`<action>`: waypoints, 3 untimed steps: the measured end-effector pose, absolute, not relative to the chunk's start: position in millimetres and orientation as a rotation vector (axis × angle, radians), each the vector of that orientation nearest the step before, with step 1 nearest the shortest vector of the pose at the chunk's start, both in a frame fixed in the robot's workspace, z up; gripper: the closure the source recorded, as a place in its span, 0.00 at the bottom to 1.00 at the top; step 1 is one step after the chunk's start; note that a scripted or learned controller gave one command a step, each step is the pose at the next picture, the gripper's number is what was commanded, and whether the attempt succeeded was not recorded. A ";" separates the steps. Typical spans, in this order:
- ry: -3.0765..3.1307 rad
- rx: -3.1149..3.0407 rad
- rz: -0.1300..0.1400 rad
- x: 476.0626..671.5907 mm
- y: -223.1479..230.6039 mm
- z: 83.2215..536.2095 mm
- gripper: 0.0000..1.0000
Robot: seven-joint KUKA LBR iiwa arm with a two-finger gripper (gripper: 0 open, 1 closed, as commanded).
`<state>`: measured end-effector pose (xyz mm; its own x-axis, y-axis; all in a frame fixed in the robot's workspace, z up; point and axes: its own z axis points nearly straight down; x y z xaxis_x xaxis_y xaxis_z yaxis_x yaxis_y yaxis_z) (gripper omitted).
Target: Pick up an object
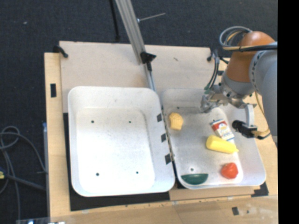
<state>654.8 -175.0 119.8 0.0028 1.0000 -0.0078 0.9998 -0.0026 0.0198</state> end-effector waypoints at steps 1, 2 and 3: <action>2.214 2.222 0.005 654.6 -178.1 164.4 1.00; 2.218 2.215 0.006 656.1 -179.6 219.7 1.00; 2.226 2.216 0.000 638.4 -137.1 215.1 1.00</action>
